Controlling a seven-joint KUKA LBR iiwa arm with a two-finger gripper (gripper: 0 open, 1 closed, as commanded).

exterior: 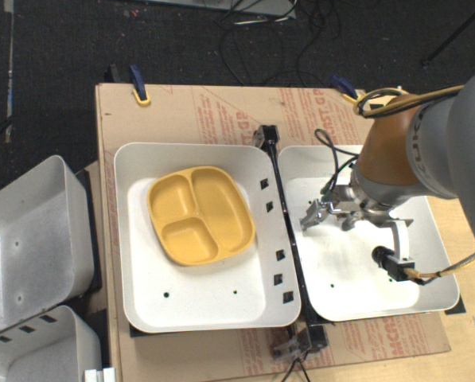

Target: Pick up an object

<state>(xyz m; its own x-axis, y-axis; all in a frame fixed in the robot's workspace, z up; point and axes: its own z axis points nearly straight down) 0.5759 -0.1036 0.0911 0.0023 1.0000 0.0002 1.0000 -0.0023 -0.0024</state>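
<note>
A yellow divided plate [199, 214] lies flat in the left white bin [142, 293], toward its upper middle. My gripper [353, 216] hangs over the right white bin [356, 293], near that bin's middle, below the arm's orange band [388, 146]. It is well apart from the plate, across the divider between the bins. The wrist hides what lies directly under the gripper. A small dark part [387, 259] with a cable attached sits just below and right of the gripper; I cannot tell whether it is a loose object.
Black clips run down the divider [281, 229] between the bins. A cardboard sheet [189, 110] lies under both bins. Grey tubs [30, 229] stand off the bench at the left. Cables trail across the dark floor behind.
</note>
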